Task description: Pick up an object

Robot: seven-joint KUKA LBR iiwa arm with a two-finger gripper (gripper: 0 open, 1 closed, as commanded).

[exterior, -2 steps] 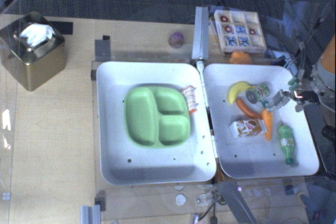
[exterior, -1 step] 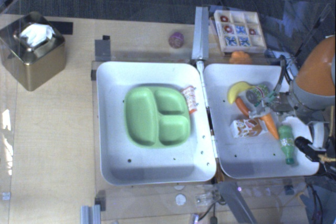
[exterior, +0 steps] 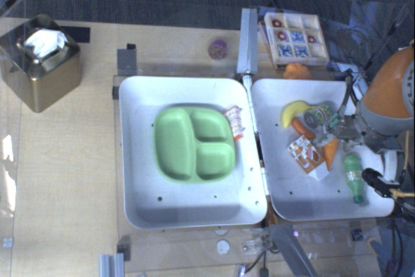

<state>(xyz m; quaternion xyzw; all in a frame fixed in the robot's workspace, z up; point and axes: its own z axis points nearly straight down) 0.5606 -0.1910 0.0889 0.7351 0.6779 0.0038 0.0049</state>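
Note:
The right bin [exterior: 283,194] holds a yellow banana [exterior: 292,112], a round grey-green tin [exterior: 317,118], an orange carrot [exterior: 330,151], a small patterned snack box [exterior: 306,155] and a green bottle [exterior: 354,178] lying near the right wall. The arm, with its orange band [exterior: 391,82], reaches in from the right. My gripper [exterior: 342,128] hangs low over the cluster, just right of the tin and above the carrot. Dark wrist parts hide its tips, and I see nothing clearly lifted.
In the left bin [exterior: 139,204] lie a green divided plate [exterior: 194,143] and a red-white packet [exterior: 235,122] at the plate's right edge. Behind the bins are a tic-tac-toe board [exterior: 296,39], a purple ball [exterior: 218,48] and a brown tissue box [exterior: 42,68].

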